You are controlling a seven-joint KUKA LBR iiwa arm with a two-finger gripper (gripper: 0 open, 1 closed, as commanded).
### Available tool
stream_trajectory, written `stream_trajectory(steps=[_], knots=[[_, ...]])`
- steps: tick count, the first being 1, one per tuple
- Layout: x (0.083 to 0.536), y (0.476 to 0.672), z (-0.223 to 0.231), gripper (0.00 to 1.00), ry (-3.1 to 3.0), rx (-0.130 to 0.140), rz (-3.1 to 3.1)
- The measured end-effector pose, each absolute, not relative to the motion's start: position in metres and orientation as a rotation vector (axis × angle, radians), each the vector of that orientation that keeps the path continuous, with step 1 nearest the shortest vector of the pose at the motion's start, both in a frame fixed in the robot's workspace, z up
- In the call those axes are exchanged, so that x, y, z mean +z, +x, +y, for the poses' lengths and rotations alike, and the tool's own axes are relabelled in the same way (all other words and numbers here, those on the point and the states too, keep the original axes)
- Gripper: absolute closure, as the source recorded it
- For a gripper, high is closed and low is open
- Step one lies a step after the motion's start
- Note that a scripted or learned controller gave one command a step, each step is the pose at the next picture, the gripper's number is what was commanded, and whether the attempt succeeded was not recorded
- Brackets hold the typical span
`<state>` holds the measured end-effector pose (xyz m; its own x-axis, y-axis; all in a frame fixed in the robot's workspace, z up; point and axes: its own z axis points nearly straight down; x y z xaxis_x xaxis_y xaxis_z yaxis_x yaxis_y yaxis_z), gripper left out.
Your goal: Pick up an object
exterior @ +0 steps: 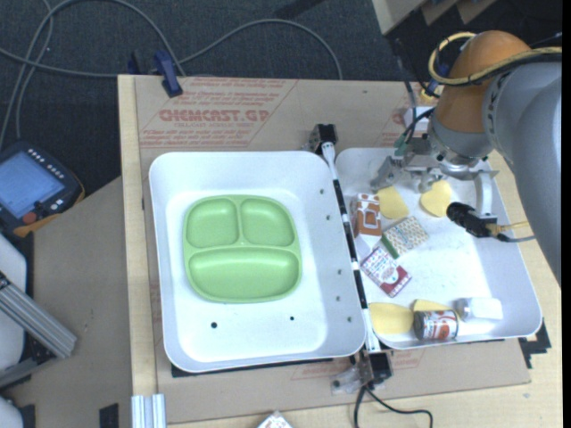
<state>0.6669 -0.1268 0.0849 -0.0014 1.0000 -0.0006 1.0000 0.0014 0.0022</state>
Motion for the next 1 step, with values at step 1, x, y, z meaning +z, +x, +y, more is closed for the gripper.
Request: stream_trajectory(steps=[1], knots=[[0.0851,0.6619,-0.1252,0.0,2.222,-0.001,2.222]])
